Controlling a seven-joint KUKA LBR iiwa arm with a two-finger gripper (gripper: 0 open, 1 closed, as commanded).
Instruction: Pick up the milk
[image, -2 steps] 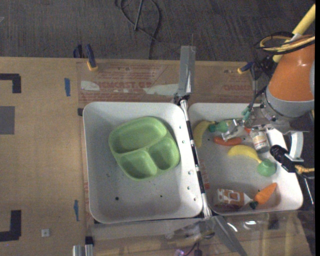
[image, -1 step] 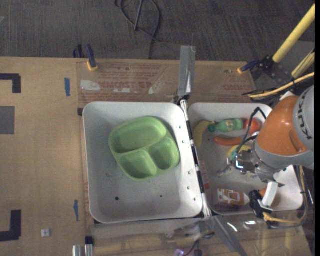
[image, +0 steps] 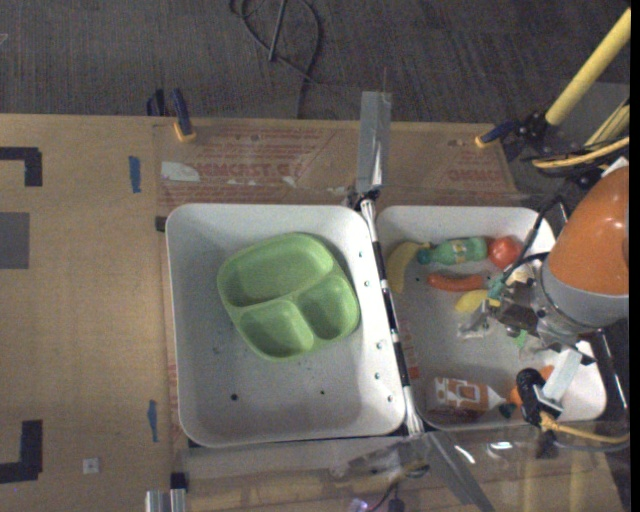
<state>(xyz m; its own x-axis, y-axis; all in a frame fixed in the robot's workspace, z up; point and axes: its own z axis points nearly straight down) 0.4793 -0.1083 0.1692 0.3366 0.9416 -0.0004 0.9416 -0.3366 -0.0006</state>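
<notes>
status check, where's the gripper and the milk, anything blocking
Gripper low in the right bin, among the toy food. Milk carton lying flat near the bin's front edge, untouched. Nothing on top of it.

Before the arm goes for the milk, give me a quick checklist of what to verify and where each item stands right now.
1. Milk carton in view, lying flat at the right bin's near edge: ok.
2. Top of the carton uncovered: ok.
3. Gripper over the carton: not ok, it sits farther back, among the toy food.
4. Fingers open: cannot tell.
5. Neighbours clear of the carton: cannot tell, an orange item lies close beside it.
</notes>
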